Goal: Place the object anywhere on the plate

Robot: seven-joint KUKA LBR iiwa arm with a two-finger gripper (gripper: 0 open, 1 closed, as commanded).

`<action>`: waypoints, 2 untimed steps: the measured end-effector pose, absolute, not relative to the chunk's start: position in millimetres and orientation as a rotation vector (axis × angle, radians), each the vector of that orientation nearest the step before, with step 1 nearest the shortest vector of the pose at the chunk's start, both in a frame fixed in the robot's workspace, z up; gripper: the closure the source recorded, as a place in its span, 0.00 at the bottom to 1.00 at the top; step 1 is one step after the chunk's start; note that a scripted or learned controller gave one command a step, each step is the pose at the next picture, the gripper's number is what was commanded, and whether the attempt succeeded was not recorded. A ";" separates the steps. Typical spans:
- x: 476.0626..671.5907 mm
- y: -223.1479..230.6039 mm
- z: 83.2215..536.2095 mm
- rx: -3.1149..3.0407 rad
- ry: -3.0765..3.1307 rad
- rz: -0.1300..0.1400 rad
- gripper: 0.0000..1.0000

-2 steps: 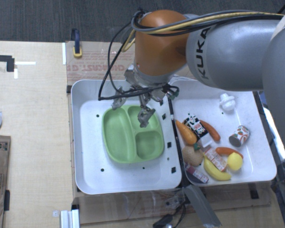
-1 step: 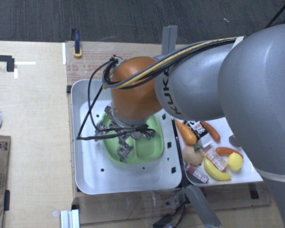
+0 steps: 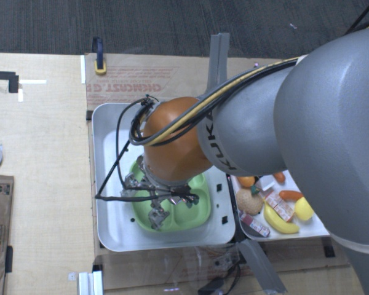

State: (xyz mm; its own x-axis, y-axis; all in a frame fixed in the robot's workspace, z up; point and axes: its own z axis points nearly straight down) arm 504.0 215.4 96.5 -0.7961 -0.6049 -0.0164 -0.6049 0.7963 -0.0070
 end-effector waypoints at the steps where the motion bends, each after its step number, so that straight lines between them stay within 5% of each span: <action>1: 494.7 223.6 96.2 -0.950 2.978 -0.005 0.00; 2: 493.1 227.5 96.0 -0.626 3.063 0.000 0.00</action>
